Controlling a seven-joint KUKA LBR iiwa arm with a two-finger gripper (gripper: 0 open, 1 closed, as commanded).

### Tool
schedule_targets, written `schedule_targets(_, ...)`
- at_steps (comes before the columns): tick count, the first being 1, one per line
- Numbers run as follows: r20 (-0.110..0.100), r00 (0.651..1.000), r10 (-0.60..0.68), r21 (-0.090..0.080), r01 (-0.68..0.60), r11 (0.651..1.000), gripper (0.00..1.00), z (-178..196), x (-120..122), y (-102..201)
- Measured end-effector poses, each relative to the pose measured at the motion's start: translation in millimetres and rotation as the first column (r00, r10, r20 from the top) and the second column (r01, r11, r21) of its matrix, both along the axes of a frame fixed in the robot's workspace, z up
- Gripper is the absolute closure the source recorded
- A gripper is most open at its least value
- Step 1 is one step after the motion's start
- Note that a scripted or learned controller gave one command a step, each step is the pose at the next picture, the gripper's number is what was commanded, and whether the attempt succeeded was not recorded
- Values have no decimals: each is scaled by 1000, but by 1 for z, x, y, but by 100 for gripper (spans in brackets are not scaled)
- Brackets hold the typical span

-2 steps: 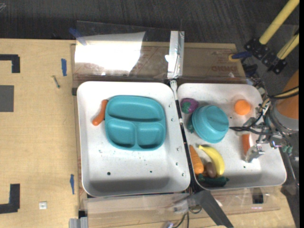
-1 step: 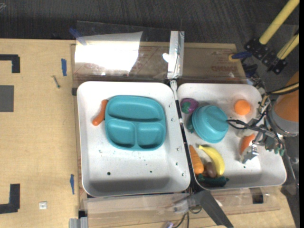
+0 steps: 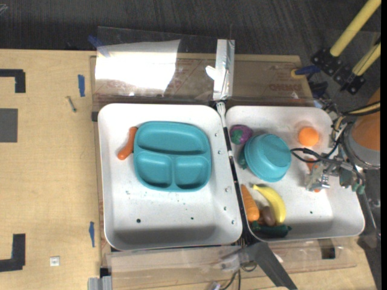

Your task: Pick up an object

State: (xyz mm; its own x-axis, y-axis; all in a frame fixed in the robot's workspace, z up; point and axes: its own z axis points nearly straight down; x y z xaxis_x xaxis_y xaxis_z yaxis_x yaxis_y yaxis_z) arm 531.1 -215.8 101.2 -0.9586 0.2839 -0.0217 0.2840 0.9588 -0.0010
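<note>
Judging from how things are lying, the pick is not yet done: every object is resting in a bin and nothing is lifted. The claw (image 3: 318, 181) is sitting low over the right side of the right bin (image 3: 344, 222), among dark cables at the end of the arm (image 3: 369, 141), and nothing is showing in its grip. Whether it is released or clenched cannot be told, as the wiring is cluttering that spot. An orange ball (image 3: 308, 136) is lying just beyond it, toward the far side, and a teal bowl (image 3: 269, 156) is sitting to its left. A banana (image 3: 273, 202) and a carrot (image 3: 250, 204) are lying by the near left corner. The left bin (image 3: 121, 210) is carrying a teal divided plate (image 3: 172, 156). The descent, closing and lift are all remaining.
</note>
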Motion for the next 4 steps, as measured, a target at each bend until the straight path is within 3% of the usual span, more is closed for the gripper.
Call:
schedule_targets(1, -12, 989, -147, 6, 147, 989, 100, -13, 46, -7)
schedule_targets(2, -13, 989, -147, 6, 147, 989, 0, -14, 46, -7)
schedule_targets(3, 1, 989, -145, 2, 145, 989, 100, 0, 50, -7)
schedule_targets(4, -1, 990, -144, 3, 144, 990, 0, -1, 50, -7)
